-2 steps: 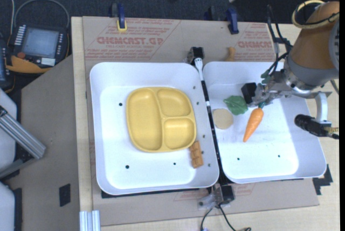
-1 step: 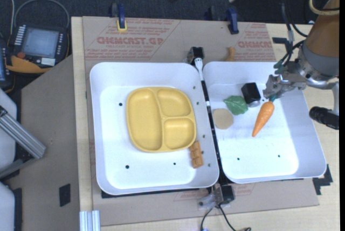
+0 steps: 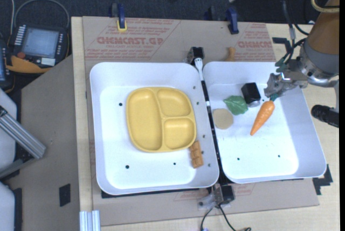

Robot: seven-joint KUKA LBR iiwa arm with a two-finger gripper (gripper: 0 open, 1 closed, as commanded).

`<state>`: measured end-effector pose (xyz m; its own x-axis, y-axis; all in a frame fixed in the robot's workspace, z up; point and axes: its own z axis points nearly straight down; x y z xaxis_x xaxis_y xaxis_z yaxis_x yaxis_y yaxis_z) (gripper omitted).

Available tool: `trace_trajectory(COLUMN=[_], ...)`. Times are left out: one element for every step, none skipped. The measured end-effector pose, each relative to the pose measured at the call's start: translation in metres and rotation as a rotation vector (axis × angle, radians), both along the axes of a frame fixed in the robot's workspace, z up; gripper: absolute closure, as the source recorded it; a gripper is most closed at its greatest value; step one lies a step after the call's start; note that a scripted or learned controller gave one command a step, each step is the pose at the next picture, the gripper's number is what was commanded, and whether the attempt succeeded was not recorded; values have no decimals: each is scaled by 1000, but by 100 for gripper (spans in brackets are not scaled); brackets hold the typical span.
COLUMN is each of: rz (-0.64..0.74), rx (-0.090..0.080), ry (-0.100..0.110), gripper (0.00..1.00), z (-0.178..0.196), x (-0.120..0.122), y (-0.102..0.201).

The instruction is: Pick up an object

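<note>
Two white bins on a cardboard-topped bench: gripper (image 3: pixel 276 86) poised over right bin (image 3: pixel 302 160), finger state impossible to tell. Carrot (image 3: pixel 262 117) just below-left of gripper, long axis slanting down-left, green top nearest the gripper.

We count two white bins: a left bin (image 3: pixel 102 133) and a right bin (image 3: pixel 302 154). In the left one we see one yellow divided plate (image 3: pixel 160 118) and one small brown piece (image 3: pixel 196 155). In the right we count four things: one carrot (image 3: pixel 262 116), one green leaf (image 3: pixel 236 104), one black block (image 3: pixel 250 92), one tan disc (image 3: pixel 222 118).
</note>
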<state>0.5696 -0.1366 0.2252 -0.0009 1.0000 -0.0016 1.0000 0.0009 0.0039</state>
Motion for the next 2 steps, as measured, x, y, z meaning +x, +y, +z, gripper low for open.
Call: trace_trajectory(rz=[3, 6], rx=[4, 5], ry=[7, 6], gripper=[100, 100], z=[-1, 9], x=[-12, -27], y=[41, 98])
